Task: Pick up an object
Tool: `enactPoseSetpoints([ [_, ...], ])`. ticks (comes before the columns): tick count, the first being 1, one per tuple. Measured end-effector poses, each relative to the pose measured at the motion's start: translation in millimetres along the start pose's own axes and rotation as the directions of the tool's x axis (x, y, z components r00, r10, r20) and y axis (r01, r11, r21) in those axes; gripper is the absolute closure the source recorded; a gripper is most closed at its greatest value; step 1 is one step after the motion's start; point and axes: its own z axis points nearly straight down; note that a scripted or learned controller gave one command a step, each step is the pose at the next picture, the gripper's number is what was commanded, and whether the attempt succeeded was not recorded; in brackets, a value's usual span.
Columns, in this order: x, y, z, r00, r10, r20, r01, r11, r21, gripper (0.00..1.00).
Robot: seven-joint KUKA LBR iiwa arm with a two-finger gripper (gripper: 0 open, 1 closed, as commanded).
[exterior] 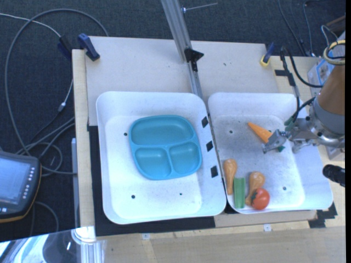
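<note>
While the arm reaches in from the right over the right bin (307, 152), the approach step of the pick appears to be in hand, since nothing is seen held. The end effector (276, 142) is placed low in that bin, just beside the right end of an orange carrot-like piece (258, 131), which lies tilted on the bin floor near its middle; whether contact has been made cannot be told. The state of the end effector cannot be told either, as its tip is seen only as a small dark and green shape. As the nearest candidate, the carrot-like piece is judged the likely target, and the next move would call for the tip to be centred across its narrow body before any closing and lifting. Further things are gathered at the front edge of the same bin: a second orange piece (230, 172), a green stick (239, 187) just beside it, a tan pear-like piece (255, 181) and a red tomato-like ball (260, 200), the last two touching. These lie well apart from the target and are not judged to be in the way. In the left bin (109, 141) a blue divided plate (164, 146) is set near the middle. On the worktop (142, 64) a metal pole (178, 26) runs down to the wall between the bins, and cables (293, 73) hang close to the arm's wrist, where snagging might be risked.
</note>
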Motion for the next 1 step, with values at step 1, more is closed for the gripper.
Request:
enactPoseSetpoints([
  [1, -0.1, 0.1, 0.0, 1.0, 0.001, 0.001, -0.001, 1.0, -0.001, 0.0],
])
